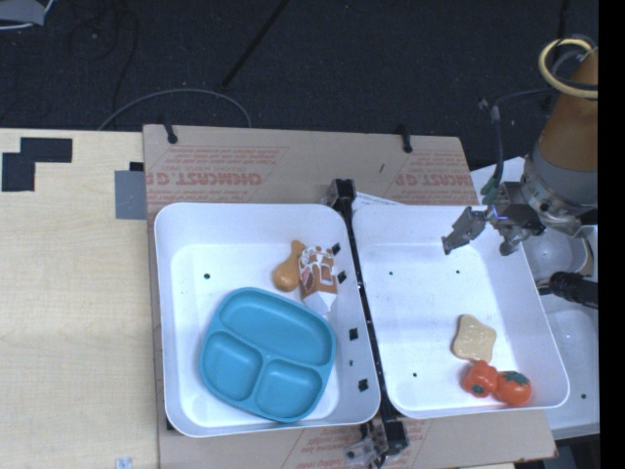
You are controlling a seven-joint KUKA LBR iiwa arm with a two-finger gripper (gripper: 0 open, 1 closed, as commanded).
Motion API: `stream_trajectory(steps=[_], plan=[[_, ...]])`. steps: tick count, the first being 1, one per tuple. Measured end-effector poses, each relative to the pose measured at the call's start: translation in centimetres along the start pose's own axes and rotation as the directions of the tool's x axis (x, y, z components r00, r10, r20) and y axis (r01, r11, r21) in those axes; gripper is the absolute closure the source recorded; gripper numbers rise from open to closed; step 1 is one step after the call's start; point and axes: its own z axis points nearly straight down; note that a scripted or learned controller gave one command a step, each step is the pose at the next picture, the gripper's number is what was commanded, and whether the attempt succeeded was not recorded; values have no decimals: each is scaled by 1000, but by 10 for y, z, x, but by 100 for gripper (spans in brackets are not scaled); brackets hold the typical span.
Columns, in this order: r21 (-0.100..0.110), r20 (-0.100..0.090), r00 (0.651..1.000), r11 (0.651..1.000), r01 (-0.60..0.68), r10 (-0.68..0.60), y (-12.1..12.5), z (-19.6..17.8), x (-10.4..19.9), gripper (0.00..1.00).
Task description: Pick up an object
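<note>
A single fixed camera looks down from above at a slant, far enough back to take in both white bins (363, 262) side by side on the bench (68, 291), dark floor beyond.

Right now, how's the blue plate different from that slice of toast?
The blue divided plate lies in the left bin; the toast slice lies in the right bin. The plate is far bigger, taking up much of its bin's floor, while the toast is small. The plate is blue with three compartments; the toast is tan and plain. Both lie flat, apart from the gripper.
</note>
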Motion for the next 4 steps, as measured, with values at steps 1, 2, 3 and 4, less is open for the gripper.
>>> stream_trajectory(steps=[1, 2, 3, 4], plan=[[-13, 2, 1000, 1000, 2, -2, 2, -7, 0, 0], [-6, 0, 1000, 1000, 2, -2, 6, 57, 1, 0], [-6, 0, 1000, 1000, 1, -1, -3, 113, 7, 0], [-4, -1, 1000, 1000, 1, -1, -3, 178, 9, 0]])
